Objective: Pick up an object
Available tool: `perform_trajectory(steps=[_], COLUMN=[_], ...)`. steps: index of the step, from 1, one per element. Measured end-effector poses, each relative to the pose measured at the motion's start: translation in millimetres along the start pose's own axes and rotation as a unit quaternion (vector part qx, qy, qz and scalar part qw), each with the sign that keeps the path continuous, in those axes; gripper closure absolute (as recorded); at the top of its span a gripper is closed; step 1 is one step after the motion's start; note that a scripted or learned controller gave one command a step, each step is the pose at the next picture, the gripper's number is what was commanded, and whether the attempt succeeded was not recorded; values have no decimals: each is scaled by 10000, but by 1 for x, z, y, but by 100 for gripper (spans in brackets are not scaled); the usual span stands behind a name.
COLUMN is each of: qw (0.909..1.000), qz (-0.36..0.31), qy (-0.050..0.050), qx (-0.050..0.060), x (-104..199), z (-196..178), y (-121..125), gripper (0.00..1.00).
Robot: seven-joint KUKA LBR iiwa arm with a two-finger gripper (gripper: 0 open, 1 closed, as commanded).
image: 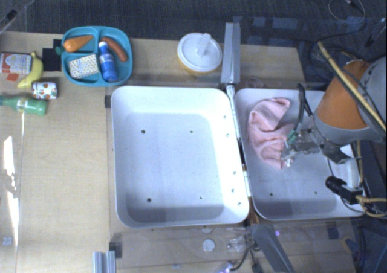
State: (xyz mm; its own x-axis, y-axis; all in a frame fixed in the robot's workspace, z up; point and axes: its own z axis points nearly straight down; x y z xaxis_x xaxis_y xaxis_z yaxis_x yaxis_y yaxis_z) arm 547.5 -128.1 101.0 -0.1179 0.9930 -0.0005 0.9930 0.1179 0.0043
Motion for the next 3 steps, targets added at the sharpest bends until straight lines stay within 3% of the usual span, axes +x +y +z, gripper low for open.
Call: perform_trajectory(steps=[1,2,3], qw=[9941,9920,9920], qz=[-1085,-1261,-1262], qy=[-3,-14,-12], qx=[6,-13,-12], x=[8,-64,-64], z=[-29,10,10], y=[86,82,82], gripper=[100,100,0])
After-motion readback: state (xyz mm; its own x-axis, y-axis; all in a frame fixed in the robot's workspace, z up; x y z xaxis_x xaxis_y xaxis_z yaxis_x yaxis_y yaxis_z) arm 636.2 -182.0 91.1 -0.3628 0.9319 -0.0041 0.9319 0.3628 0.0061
